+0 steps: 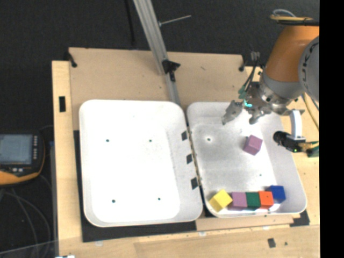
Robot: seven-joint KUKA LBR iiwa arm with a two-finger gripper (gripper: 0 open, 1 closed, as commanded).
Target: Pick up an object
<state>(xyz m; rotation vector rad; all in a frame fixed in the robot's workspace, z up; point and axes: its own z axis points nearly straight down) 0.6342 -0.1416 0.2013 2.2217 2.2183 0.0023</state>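
Purple cube (252, 144) sits loose on floor of right bin (231, 165), right-centre of frame, just below and right of your gripper (243, 115). Gripper fingers spread, nothing between them, hovering above bin's upper edge.

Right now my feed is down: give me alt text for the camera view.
The tool hangs open over the far end of the right bin, holding nothing. A purple block lies loose mid-bin, and yellow, purple, green, orange and blue blocks line the bin's near edge.
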